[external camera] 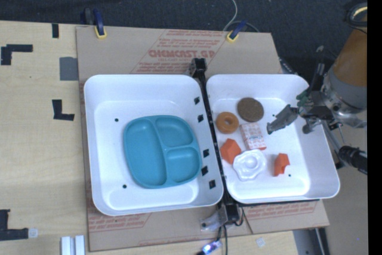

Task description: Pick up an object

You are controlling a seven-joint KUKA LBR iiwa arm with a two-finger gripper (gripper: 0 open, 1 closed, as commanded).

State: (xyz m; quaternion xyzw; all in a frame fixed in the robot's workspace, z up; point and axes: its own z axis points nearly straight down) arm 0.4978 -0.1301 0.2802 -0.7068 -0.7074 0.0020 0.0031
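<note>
We see a grey arm [349, 89] with an orange band [353, 55] above the wrist, dark cabling beside it, and a dark two-finger tool [280, 122] at its end.

Both bins [98, 92] plain white. Divided plate [161, 149] solid teal-blue. Left of the jaws: dark brown disc [250, 108], tan ring [227, 122], white card [253, 136] with red print, possibly a label. Below them: orange wedge [230, 150], small orange block [281, 164], whitish translucent piece [249, 164]. Bench [36, 128] pale wood, black marks.
</note>
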